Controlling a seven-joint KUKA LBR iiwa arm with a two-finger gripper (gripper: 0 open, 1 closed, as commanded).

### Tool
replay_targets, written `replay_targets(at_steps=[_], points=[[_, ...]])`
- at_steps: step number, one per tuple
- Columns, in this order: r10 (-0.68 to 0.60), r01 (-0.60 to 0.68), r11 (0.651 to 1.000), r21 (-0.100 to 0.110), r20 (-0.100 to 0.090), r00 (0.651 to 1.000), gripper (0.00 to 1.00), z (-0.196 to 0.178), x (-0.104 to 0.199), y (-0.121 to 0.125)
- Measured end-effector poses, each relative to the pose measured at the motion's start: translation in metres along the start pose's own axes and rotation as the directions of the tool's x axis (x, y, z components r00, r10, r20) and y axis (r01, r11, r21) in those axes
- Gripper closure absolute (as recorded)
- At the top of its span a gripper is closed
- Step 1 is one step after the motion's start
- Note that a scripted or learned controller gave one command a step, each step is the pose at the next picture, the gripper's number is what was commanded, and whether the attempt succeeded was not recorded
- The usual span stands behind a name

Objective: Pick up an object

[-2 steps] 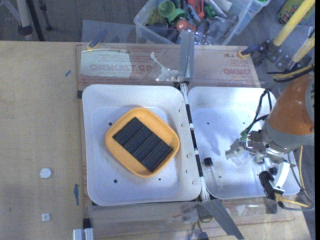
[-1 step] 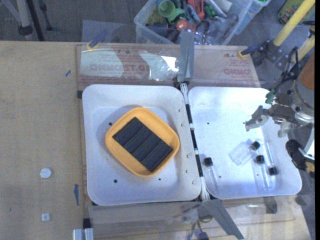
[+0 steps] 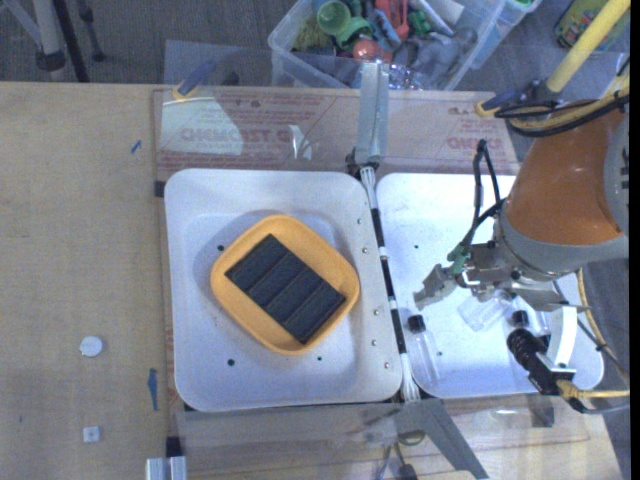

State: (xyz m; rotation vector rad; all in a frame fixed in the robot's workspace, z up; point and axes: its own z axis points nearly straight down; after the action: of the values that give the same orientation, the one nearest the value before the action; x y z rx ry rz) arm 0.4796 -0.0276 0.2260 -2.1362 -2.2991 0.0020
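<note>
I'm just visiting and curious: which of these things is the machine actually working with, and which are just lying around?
Part of the job:
- orange tray with dark panel, in the left bin
- right bin
- claw, over the right bin

Just lying about:
- clear tub of toys behind the bench
- small white disc on the bench

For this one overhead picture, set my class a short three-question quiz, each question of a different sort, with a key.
1. True or false: the yellow tray with black inserts lies in the right bin.
2. Multiple choice: the arm hangs over A) the left bin, B) the right bin, C) the bare bench.
3. Fill in: beyond the bins stands a clear tub of colourful ____.

Key: 1 false, it lies in the left bin. 2 B. 3 toys.
</note>
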Motion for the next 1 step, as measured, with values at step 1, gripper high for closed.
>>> replay_targets(at_steps=[1], points=[[0.003, -0.003, 1.000, -0.003, 0.001, 1.000, 1.00, -0.0096, -0.0016, 0.0010]])
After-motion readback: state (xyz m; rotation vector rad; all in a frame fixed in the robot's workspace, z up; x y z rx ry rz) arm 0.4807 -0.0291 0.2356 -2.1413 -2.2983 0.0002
